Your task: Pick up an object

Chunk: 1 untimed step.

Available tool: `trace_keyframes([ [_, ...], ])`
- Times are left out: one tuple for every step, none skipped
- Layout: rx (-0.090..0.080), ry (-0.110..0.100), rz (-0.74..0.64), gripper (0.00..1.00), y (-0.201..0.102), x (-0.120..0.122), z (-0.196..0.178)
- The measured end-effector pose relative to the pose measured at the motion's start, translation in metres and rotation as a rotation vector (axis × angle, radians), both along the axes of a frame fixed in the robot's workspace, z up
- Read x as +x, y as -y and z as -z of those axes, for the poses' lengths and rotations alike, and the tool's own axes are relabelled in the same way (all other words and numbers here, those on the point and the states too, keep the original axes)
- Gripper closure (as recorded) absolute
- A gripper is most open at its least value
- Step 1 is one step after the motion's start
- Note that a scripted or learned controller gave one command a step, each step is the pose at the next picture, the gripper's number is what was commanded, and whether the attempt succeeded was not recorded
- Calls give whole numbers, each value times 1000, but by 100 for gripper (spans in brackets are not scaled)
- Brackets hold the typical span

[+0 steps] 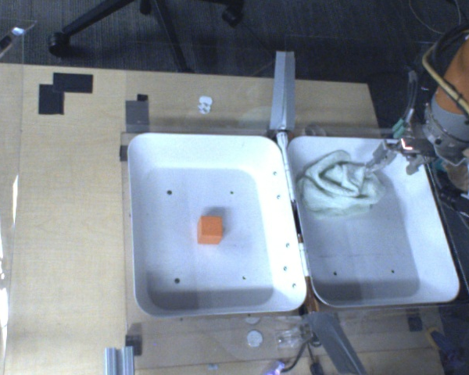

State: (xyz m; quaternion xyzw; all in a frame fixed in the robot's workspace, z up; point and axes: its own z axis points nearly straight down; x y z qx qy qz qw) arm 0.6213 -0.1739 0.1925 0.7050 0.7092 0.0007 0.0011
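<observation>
The camera view showed the claw (373,161) down in the right bin (422,287), touching the crumpled white cloth (336,182) near the bin's back edge. Whether its fingers were wide or narrow could not be told. A small orange block (210,230) sat in the left bin (152,287).

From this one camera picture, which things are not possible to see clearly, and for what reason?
- Gripper, camera view: small and blurred against the white cloth; whether it holds the cloth cannot be told.
- Arm: cut off by the picture's right edge.
- Cloth's underside: hidden by its own folds.
- Small white thing on the bench beyond the left bin: too small to identify.
- Orange block: only the upper faces show.
</observation>
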Motion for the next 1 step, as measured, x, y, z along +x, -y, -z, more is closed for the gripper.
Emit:
trace_keyframes([
  [-4, 14, -36, 0, 19, 23, 101],
])
